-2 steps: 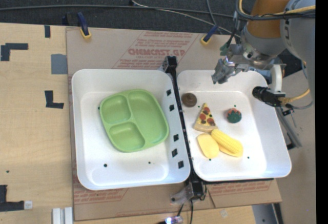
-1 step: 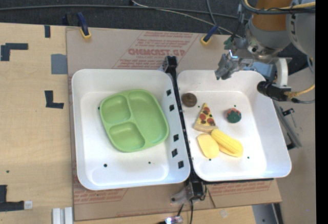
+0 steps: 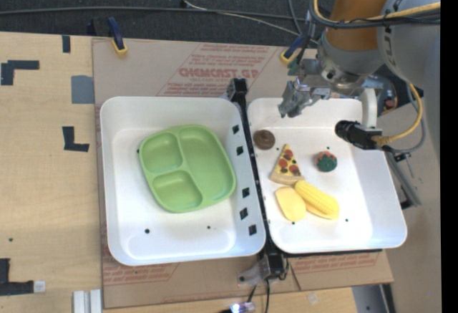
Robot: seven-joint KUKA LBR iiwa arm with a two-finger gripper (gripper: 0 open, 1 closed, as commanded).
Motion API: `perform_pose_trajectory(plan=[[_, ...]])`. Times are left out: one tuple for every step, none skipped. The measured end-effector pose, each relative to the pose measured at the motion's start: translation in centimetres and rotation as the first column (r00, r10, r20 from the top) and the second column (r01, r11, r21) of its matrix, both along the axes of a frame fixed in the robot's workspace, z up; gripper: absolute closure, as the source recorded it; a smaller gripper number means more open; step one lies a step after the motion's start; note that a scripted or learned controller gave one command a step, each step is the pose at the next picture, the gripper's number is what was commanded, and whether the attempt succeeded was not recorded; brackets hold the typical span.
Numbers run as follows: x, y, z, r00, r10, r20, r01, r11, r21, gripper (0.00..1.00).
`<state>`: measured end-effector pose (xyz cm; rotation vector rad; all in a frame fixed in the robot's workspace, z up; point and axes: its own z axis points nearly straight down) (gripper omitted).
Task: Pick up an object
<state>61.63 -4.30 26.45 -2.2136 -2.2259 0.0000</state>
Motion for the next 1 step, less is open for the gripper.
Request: perform_pose_trajectory(plan=[[-2.47,4.35,0.13,1.000,0.000,-0.001,0.000,1.000,0.000,1.00]])
